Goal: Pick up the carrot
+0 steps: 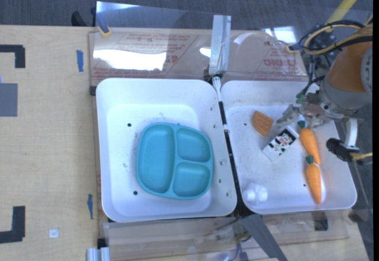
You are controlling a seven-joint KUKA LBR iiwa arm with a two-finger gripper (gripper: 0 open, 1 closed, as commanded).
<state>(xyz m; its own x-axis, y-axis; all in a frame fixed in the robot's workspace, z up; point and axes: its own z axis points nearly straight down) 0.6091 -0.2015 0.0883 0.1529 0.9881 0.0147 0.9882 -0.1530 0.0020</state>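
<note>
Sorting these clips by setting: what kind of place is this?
Likely a robot lab bench: two white bins under clear shields, blue tape marks, and toy items like carrots and a blue plate.

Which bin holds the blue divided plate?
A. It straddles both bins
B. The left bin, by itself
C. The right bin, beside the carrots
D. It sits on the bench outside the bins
B: the blue divided plate lies flat in the left bin, while both carrots lie in the right bin.
</note>
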